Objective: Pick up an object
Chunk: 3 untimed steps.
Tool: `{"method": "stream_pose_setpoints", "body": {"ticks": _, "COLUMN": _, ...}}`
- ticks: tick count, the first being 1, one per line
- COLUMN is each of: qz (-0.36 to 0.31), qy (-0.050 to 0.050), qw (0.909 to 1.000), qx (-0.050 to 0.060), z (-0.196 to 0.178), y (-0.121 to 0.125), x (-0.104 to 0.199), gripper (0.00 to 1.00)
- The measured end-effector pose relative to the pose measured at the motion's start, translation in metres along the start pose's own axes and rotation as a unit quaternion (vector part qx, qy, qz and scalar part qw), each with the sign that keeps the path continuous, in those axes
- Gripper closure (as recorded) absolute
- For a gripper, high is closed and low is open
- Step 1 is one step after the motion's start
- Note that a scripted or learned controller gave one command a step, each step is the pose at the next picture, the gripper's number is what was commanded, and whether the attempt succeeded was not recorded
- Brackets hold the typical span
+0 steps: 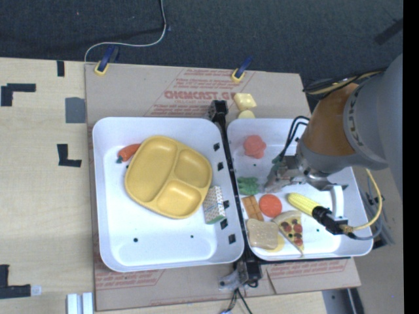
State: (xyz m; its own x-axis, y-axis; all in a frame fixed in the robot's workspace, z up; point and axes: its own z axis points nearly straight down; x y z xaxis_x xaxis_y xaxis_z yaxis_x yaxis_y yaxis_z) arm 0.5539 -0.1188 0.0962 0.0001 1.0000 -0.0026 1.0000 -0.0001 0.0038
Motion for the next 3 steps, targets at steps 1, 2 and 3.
{"method": "stream_pose_setpoints", "body": {"ticks": 1, "qz": 0.0, "qy": 0.0, "qw": 1.0, "qx": 0.001, "z": 0.001, "y": 0.0, "x": 0.0, "gripper": 0.0}}
{"method": "stream_pose_setpoints", "body": {"ticks": 2, "qz": -0.002, "qy": 0.0, "qw": 1.0, "qx": -0.002, "z": 0.012, "y": 0.104, "x": -0.001, "gripper": 0.0}}
{"method": "stream_pose_setpoints", "body": {"ticks": 3, "qz": -0.001, "qy": 0.001, "qw": 1.0, "qx": 0.002, "z": 0.001, "y": 0.1, "x": -0.002, "gripper": 1.0}}
